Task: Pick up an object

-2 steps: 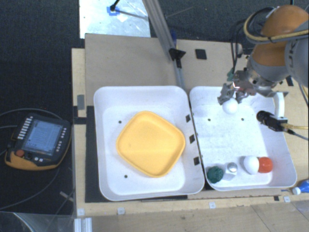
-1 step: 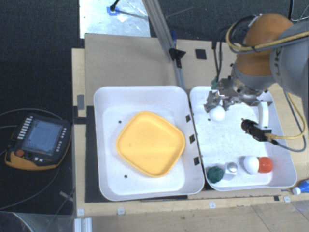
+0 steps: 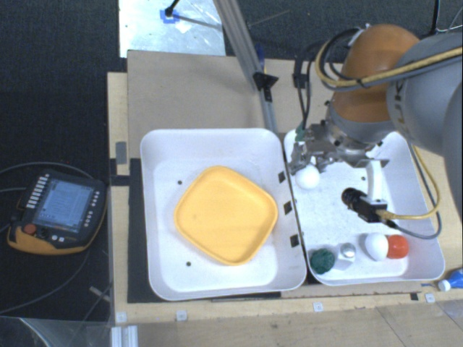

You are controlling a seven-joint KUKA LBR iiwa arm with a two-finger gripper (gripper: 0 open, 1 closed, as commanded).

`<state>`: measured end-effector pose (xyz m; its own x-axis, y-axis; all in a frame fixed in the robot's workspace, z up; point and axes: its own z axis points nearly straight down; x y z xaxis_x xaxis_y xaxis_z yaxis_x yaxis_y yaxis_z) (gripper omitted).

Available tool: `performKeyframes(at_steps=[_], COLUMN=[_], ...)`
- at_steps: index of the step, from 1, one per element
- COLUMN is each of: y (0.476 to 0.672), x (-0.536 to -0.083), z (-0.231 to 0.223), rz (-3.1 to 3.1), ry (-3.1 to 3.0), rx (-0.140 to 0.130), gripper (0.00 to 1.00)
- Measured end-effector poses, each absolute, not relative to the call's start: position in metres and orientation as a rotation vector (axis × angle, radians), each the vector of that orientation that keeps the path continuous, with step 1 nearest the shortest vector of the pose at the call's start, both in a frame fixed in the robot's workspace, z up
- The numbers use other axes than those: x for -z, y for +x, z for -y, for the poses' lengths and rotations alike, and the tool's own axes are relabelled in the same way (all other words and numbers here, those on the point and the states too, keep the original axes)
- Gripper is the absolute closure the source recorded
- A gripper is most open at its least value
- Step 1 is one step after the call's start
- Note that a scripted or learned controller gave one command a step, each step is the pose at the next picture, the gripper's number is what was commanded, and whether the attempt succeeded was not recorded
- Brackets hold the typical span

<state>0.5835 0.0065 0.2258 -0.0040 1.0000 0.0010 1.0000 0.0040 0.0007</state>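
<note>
White ball [image 3: 309,178] is, by my reading, the object being gone for: it lies in the upper left corner of the right bin [image 3: 329,219], close against the wall that this bin shares with the left bin [image 3: 163,186]. The arm [image 3: 416,78] hangs its wrist right above that corner. The jaws sit just over the ball, touching it or nearly so, and from this slanting view I cannot tell whether they are spread, pressed together or pinching it. The ball looks to rest on the bin floor and not in a grip, so I judge the pick as not yet made. Its place makes sense of the arm's pose, since a thing tucked into a corner has to be met from straight above. That same wall is what stands in the way, leaving little room on the ball's left side, and a round thing may roll off along it if nudged. The other things in this bin lie well apart along the near wall: a dark green lump [image 3: 322,259], a small grey piece [image 3: 348,251], a second white ball [image 3: 375,245] and an orange ball [image 3: 398,246] touching it. None of these crowds the target. A yellow plate [image 3: 226,214] lies alone in the left bin, and both bins rest on the brown table [image 3: 188,85].
</note>
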Motion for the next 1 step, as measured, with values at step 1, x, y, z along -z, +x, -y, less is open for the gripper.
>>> performKeyframes(at_steps=[1], y=[0.5668], x=[-0.2364], z=[-0.0629], rz=[2.227], ry=[-2.215], rx=[0.003], gripper=[1.00])
